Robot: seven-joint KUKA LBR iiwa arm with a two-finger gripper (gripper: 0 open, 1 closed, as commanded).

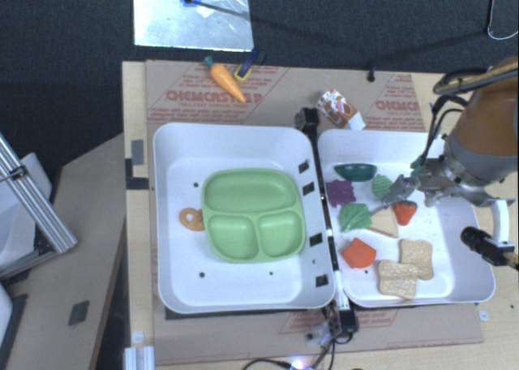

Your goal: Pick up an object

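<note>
Divided tray [247, 216] in left bin [174, 198]; toy foods [357, 253] in right bin [470, 279].

Plastic toys and bins on a cardboard-topped bench

Both white bins, left [174, 198] and right [470, 279], look like smooth, slightly glossy plastic, as does the matt green divided plate [251, 214]. The bench cover [276, 88] is brown printed cardboard, matt. A crinkled, shiny foil-like sheet [193, 3] lies on dark, rough carpet [65, 52]. The two toast slices [407, 267] have a grainy, porous surface; the orange block [358, 253] and carrot [227, 82] look like smooth plastic.
</note>
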